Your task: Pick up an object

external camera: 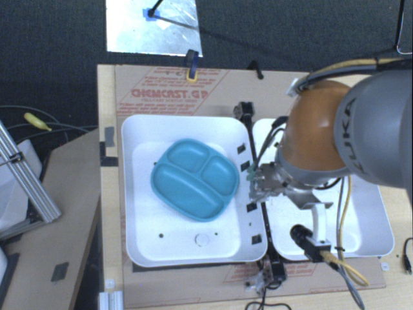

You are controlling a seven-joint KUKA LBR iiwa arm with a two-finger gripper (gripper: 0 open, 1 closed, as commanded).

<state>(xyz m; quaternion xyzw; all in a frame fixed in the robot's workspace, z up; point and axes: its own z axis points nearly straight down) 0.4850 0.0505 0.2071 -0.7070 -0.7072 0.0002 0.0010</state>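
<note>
A blue plate (194, 178) with three compartments lies in the left white bin (142, 237), near its middle, turned at a slant. The grey arm with its orange band (316, 131) hangs over the right white bin (374, 231) and hides most of it. The gripper (263, 185) sits under the wrist at the divide between the two bins, just right of the plate's right edge. Whatever lies in the right bin under the arm is hidden.
Both bins rest on a cardboard sheet (168, 92) on the bench. A black clip (244, 110) stands at the far end of the bins' divide. Cables and a black fitting (310, 244) hang off the wrist at the right bin's near edge. A metal frame (26, 179) stands at the left.
</note>
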